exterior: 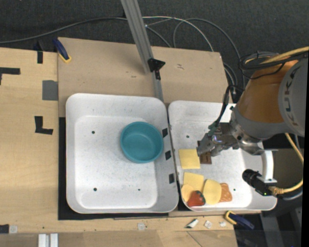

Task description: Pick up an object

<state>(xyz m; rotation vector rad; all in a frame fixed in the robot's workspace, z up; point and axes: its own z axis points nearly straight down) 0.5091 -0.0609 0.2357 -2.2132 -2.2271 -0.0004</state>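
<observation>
A teal bowl (141,141) sits in the left bin (87,143), toward its right side. In the right bin (195,117) a pale yellow square block (189,159) lies near the left wall. Below it lie another yellow piece (193,180), a rounded yellow piece (212,190), a red object (195,199) and an orange piece (225,192). My gripper (207,151) hangs low over the right bin, just right of the yellow square block, its dark fingertips touching or nearly touching the block's right edge. No object shows between its fingers.
A slanted metal pole (140,38) rises from the bench behind the bins. Cables (199,30) loop across the back. Blue-and-yellow clamps sit at the bench's back left (62,50) and front right (238,220).
</observation>
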